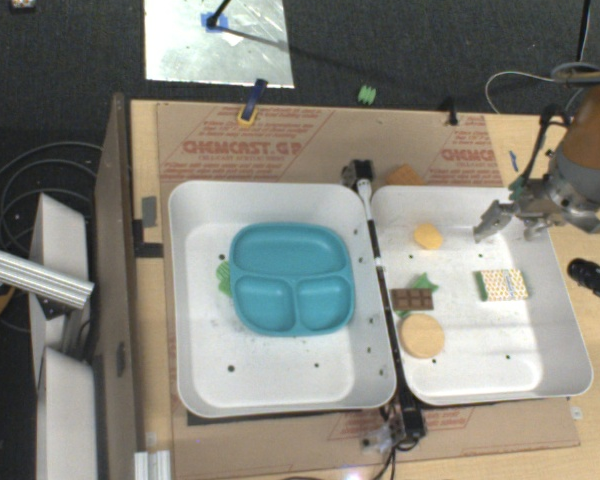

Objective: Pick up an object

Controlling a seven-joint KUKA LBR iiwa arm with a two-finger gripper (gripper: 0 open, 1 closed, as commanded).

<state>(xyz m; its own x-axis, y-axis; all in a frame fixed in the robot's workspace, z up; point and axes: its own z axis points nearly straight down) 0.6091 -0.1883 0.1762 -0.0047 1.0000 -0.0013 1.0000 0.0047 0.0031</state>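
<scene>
While the end effector (512,220) hovers over the right bin's (555,368) far right part, its fingers stand apart, gripping nothing. Nearer lie a patterned card (502,285), a chocolate bar (413,299) and a round cookie (422,335)

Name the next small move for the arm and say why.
Probably bring the hand down and a little toward the patterned packet, the nearest item. The hand hangs over the right bin near its upper right corner, nothing shows between its fingers, and the packet lies flat, apart from the other items.

Dark carpet floor (70,58); shiny metal sheet (218,28); black cables (20,183) left.
</scene>
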